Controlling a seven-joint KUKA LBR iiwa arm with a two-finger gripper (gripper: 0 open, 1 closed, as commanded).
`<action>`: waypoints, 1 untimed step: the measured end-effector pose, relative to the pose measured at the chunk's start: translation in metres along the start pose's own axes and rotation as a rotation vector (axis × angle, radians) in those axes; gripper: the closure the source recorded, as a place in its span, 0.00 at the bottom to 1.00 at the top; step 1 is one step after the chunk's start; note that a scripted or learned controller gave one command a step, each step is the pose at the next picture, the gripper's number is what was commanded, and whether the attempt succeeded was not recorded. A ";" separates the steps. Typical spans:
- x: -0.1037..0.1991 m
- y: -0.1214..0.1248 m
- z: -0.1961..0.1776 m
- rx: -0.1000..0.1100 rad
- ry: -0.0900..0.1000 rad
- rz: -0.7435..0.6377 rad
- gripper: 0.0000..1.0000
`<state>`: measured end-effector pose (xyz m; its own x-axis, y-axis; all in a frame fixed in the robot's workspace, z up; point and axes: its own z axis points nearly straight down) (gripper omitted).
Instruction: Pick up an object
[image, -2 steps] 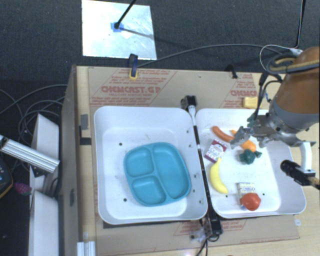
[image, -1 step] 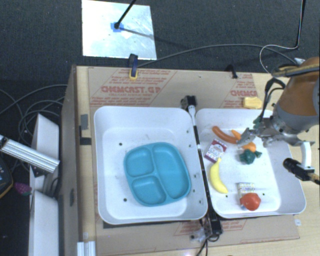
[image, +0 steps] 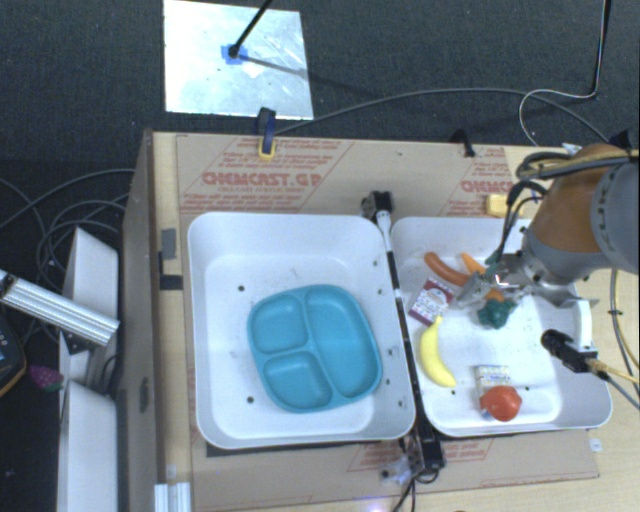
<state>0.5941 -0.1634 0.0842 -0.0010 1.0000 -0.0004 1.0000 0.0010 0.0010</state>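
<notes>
My gripper (image: 487, 290) hangs low over the middle of the right bin (image: 560, 405), right beside a small teal object (image: 494, 316). An orange carrot-like piece (image: 447, 268) lies just left of the gripper, and a dark red packet (image: 432, 301) sits further left. Nearer the front are a yellow banana (image: 436, 355), a small white box (image: 493, 375) and a red tomato (image: 501, 402). The arm hides the fingertips.
The left bin (image: 220, 250) holds a blue divided plate (image: 315, 345). Cardboard (image: 300, 170) lies under both bins. A metal clamp (image: 381, 207) stands at the bins' shared back edge. Cables run around the bench.
</notes>
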 end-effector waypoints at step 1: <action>0.000 0.001 -0.011 -0.004 -0.001 -0.001 1.00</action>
<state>0.5952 -0.1634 0.0953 -0.0017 1.0000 -0.0010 1.0000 0.0017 0.0047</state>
